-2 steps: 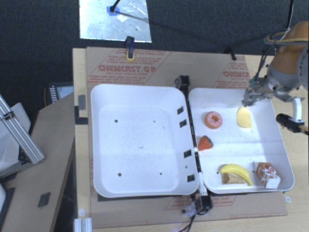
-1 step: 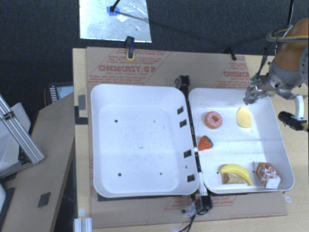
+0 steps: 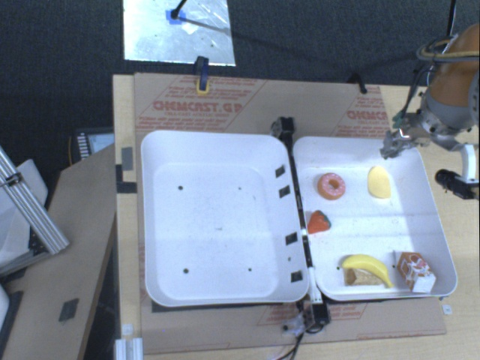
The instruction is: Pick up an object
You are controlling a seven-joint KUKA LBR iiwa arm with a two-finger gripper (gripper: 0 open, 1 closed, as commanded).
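Note:
The right bin (image 3: 427,201) holds several toy foods: a pink donut (image 3: 331,186), a pale yellow lemon-like piece (image 3: 379,182), a red strawberry (image 3: 319,222) by the left wall, a yellow banana (image 3: 368,266) lying over a brown bread slice (image 3: 361,277), and a small red-and-white box (image 3: 415,271) at the front right. My gripper (image 3: 393,145) hangs over the bin's back right corner, above and just right of the pale yellow piece. Nothing shows between its tips. The arm's orange band sits at the far right.
The left bin (image 3: 217,223) lies beside the right one, with black clips (image 3: 289,193) along the shared wall. Both rest on a cardboard sheet (image 3: 247,100). A foil square (image 3: 178,19) lies behind, and a metal frame (image 3: 26,208) stands at the left.

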